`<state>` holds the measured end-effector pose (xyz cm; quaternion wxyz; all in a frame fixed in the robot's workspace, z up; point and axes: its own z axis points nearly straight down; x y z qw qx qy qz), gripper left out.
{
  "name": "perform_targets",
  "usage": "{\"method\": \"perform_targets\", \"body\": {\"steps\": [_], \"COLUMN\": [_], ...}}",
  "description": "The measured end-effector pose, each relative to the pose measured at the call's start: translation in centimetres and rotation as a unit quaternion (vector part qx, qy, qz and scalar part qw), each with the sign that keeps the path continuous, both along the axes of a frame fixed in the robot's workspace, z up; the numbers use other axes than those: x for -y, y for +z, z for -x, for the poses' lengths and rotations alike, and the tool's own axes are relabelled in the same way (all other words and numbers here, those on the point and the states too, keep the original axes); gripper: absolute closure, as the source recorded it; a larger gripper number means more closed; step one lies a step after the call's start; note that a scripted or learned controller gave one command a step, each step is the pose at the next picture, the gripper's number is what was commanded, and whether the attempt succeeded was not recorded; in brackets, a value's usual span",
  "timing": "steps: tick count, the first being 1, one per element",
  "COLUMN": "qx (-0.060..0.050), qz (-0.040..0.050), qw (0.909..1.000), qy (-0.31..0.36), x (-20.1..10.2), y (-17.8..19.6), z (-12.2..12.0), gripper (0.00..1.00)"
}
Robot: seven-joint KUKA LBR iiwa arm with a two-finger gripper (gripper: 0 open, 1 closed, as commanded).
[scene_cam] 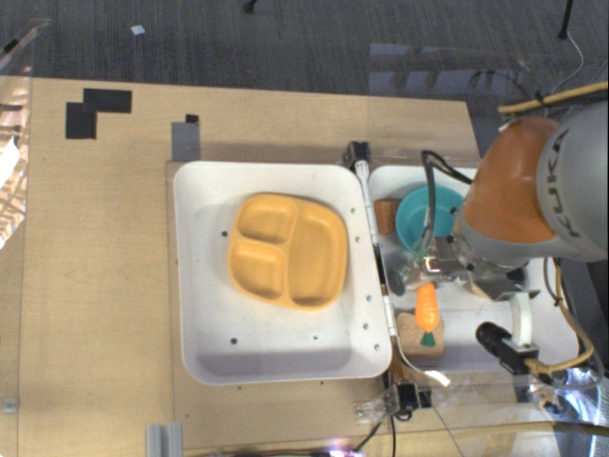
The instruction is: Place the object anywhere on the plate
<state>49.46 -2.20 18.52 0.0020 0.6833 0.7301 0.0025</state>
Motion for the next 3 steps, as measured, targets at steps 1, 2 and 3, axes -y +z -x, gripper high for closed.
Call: {"method": "perform_targets", "body": {"steps": [1, 2, 3], "qx": [0.0, 0.002, 0.004], "qz": [0.0022, 0.0026, 0.0018], "qw": [0.9908, 0.9653, 0.9372], "qy": [0.135, 0.261, 0.349], "x": [2.8, 0.2, -9.5], "y": [0.0, 0.1, 4.4], "z": [-6.1, -9.9, -9.3], "gripper": [1.0, 1.0, 1.0]}}
